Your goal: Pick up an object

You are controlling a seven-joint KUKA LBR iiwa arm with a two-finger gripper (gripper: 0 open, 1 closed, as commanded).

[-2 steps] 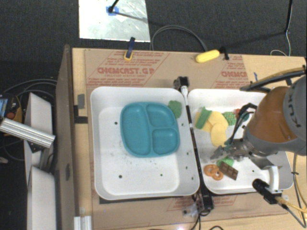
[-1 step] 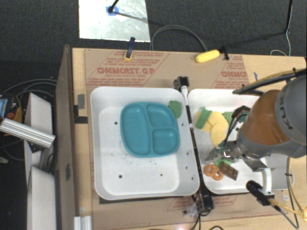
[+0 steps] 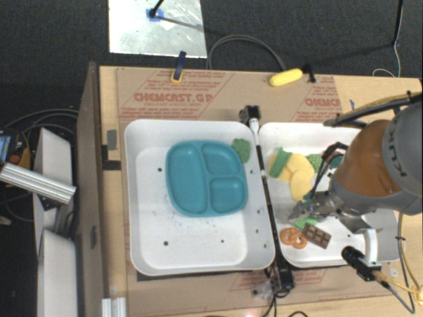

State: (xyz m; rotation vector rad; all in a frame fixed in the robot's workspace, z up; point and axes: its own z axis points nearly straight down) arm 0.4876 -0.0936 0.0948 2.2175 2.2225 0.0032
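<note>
The arm (image 3: 380, 167) comes in from the right and bends down over the right bin (image 3: 301, 132), its orange band broad and rounded above the wrist and the grey housing beside it at the frame's edge. The end effector (image 3: 309, 207) is low inside that bin, pointing toward the bin's left half, just above the cluster of small items — whether it is open or closed, or has anything in it, I cannot tell from this angle.

Just beside it lie a yellow piece (image 3: 301, 174) with a green sponge-like block (image 3: 279, 160) touching its left side. Below the tip sit a small green piece (image 3: 305, 224), a brown chocolate-bar shape (image 3: 318, 236) and an orange pretzel-like ring (image 3: 293, 237), all near the bin's front wall.

The left bin (image 3: 142, 177) holds a blue divided plate (image 3: 205, 178), with a green leafy item (image 3: 242, 149) at the plate's upper right corner. Both bins rest on a cardboard sheet covering the desk (image 3: 198, 91) — a yellow object (image 3: 285, 78) lies on it behind the bins.
</note>
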